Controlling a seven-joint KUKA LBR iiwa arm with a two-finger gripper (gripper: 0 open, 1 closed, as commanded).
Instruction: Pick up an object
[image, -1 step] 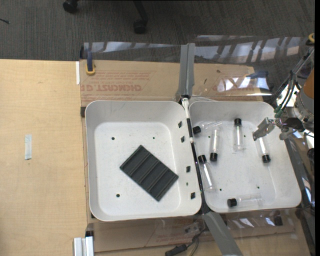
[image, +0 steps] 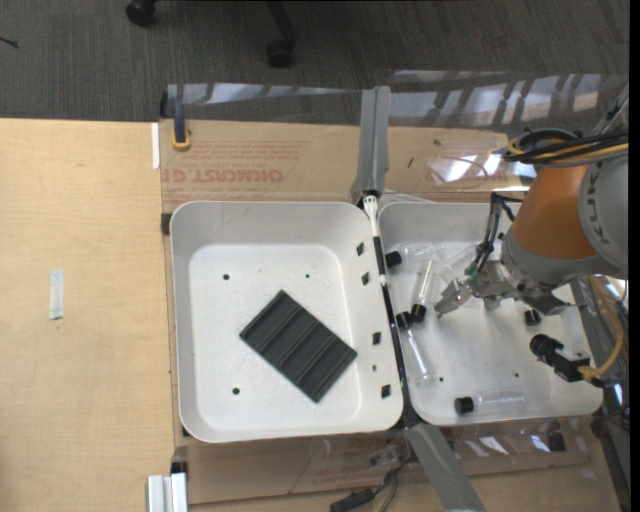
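Note:
A dark grey ribbed slab (image: 298, 345) lies at a slant in the middle of the left bin (image: 181, 330). In the right bin (image: 520, 412) lie several clear plastic tubes with black caps: one (image: 487, 402) near the front wall, one (image: 414, 316) by the left wall and one (image: 428, 276) further back. My gripper (image: 453, 296) reaches in from the right and hangs low over the middle of the right bin. It is just right of the clear tubes, its tip close to them. Nothing is visibly held in it.
The arm's orange band (image: 556, 215) and grey wrist cover the right bin's right half. A grey divider bar (image: 374, 140) runs between the bins at the back. Brown cardboard (image: 260, 165) lies behind the bins, and a wooden bench top (image: 80, 300) extends to the left.

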